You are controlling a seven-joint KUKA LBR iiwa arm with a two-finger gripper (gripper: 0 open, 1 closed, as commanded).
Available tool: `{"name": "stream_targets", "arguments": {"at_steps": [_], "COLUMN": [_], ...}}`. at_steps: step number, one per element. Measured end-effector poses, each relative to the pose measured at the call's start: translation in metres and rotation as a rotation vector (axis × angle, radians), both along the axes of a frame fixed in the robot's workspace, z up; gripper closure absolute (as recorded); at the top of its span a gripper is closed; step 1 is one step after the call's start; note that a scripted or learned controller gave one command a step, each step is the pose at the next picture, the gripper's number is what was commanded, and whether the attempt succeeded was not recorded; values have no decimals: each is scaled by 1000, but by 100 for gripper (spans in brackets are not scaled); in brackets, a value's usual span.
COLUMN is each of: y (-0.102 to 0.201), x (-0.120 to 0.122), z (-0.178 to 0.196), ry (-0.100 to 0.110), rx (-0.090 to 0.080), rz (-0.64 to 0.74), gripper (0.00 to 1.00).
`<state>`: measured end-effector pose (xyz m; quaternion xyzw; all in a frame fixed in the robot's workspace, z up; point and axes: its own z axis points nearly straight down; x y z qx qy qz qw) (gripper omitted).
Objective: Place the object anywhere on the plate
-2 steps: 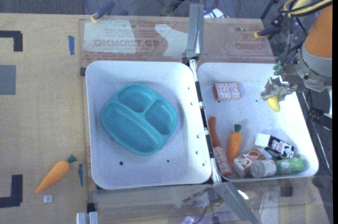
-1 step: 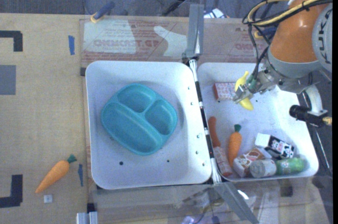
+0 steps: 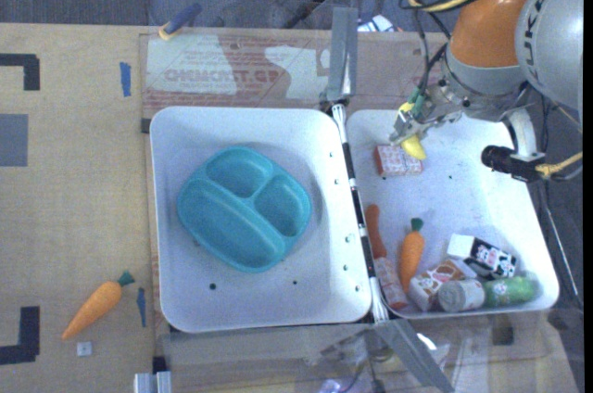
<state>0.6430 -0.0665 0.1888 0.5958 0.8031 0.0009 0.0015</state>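
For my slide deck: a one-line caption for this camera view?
Gripper hovers over a small red packet in the right bin; blue plate waits left.

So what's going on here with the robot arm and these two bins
A grey and orange robot arm reaches in from the right, its gripper low over the far left corner of the right bin. A small yellow object sits at its tip, right beside a small red and white packet; whether it is gripped is unclear. The blue divided plate in the left bin has nothing on it yet. More toy food, including a carrot, lies in the right bin.
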Motion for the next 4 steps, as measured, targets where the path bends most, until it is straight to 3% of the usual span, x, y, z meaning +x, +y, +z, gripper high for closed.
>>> {"name": "stream_targets", "arguments": {"at_steps": [1, 2, 3, 4], "y": [93, 203, 203, 229], "x": [-9, -63, -63, -14], "z": [13, 66, 66, 89], "ry": [3, 0, 0, -5], "rx": [1, 0, 0, -2], "rz": [144, 477, 476, 740], "gripper": [100, 100, 0, 0]}}
